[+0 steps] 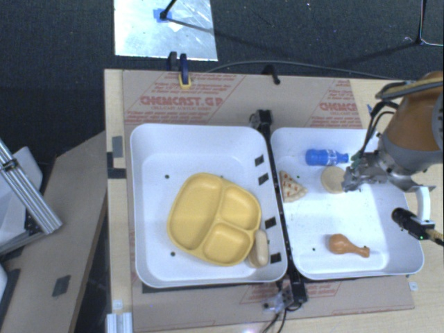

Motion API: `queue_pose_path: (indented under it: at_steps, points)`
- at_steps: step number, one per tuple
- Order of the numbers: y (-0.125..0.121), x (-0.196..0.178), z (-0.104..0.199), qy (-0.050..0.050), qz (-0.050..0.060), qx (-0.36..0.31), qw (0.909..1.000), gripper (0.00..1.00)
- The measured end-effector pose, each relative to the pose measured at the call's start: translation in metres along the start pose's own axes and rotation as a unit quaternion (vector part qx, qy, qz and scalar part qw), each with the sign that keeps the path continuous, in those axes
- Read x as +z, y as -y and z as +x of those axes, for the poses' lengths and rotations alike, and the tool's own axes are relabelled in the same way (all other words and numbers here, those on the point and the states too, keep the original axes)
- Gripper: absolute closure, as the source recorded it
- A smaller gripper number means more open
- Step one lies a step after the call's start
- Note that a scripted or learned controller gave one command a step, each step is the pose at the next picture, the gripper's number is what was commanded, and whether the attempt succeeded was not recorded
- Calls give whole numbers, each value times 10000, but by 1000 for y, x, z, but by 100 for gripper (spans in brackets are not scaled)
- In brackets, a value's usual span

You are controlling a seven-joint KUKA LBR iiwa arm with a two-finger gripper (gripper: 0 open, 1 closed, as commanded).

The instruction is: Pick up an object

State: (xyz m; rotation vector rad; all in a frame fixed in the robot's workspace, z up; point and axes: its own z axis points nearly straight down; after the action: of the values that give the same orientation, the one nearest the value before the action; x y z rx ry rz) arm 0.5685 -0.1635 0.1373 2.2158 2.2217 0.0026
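Note:
The right bin holds a blue bottle lying on its side, a round tan cookie, a pizza slice by the left wall, and a brown chicken drumstick near the front. My gripper reaches in from the right and sits low at the right edge of the cookie, just below the bottle's cap end. Its fingers are too small and dark to read. Nothing is seen lifted.
The left bin carries a yellow divided tray with a pale bread roll at its lower right corner. Black clips line the ridge between the bins. The arm's orange wrist hangs over the right bin's far right side.

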Motion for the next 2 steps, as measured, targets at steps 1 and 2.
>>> queue_pose_path:
  at_steps: [1, 2]
  points:
    - [0, -44, 2, -2, -6, -3, 10000, 100]
    - [-2, -96, 1, 3, -18, -8, 10000, 100]
